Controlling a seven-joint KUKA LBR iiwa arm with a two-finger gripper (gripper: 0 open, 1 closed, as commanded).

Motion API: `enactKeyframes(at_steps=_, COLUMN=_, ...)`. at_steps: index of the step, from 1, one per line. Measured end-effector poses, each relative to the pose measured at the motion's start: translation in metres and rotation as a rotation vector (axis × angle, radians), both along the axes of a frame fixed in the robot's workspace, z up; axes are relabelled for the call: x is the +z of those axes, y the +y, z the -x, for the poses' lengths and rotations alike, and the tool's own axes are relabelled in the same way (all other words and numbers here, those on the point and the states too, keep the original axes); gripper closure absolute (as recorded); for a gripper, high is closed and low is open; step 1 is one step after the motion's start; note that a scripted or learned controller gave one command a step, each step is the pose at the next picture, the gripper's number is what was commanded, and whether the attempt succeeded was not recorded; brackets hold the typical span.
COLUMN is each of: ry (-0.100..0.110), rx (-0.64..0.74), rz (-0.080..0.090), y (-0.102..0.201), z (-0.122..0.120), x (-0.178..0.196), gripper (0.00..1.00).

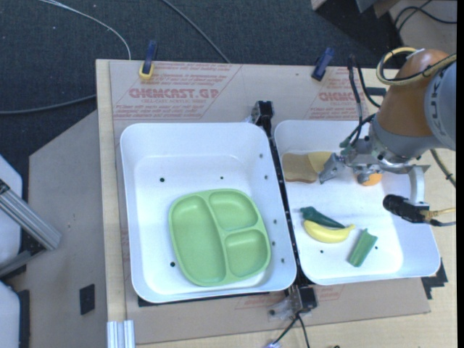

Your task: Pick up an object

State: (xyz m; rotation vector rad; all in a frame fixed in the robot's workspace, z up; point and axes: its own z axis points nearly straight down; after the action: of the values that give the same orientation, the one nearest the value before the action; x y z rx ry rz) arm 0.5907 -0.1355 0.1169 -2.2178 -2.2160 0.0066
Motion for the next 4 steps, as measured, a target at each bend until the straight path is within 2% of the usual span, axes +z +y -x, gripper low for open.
enactKeyframes(at_steps=1, ry=-0.007, rx=0.0, rz=0.002, y=0.0, z=-0.002, x=0.014, gripper=1.0)
enactKeyframes(at_steps=4, ry=-0.015, rx=0.002, rz=0.004, y=0.007, z=0.004, x=0.143, gripper=1.0)
